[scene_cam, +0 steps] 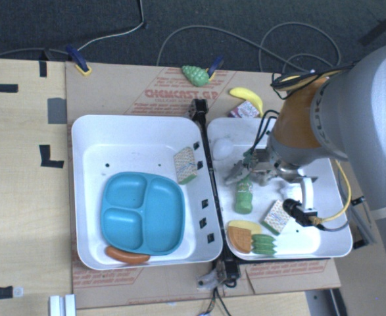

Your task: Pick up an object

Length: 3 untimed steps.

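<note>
Sponges (186, 164): 2 | blue tray (143, 213): 1 | green bottle (244, 197): 1 | gripper (243, 168): state cannot be told

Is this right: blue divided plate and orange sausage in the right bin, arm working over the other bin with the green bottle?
Not quite. The camera view shows the blue divided plate and the orange sausage in the left bin, not the right. The rest holds: the arm's gripper is over the right bin, just above the green bottle.
</note>
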Each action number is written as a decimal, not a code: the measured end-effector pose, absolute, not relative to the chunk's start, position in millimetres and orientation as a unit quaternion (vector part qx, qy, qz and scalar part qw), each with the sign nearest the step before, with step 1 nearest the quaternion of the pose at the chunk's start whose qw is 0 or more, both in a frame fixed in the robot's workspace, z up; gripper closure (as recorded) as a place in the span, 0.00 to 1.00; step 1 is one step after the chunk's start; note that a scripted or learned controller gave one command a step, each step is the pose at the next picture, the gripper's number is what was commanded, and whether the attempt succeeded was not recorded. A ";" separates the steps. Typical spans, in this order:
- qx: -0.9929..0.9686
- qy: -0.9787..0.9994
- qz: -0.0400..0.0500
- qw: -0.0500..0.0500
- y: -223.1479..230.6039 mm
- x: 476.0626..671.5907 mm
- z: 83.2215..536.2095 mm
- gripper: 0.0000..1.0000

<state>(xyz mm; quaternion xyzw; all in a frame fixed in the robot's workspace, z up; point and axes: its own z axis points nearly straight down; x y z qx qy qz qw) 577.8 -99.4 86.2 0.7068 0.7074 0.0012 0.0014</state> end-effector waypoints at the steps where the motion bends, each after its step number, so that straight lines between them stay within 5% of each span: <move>1: 0.707 0.707 0.001 0.003 -95.7 543.9 86.6 0.00; 3: 0.706 0.708 0.002 0.003 -98.6 541.7 86.6 0.00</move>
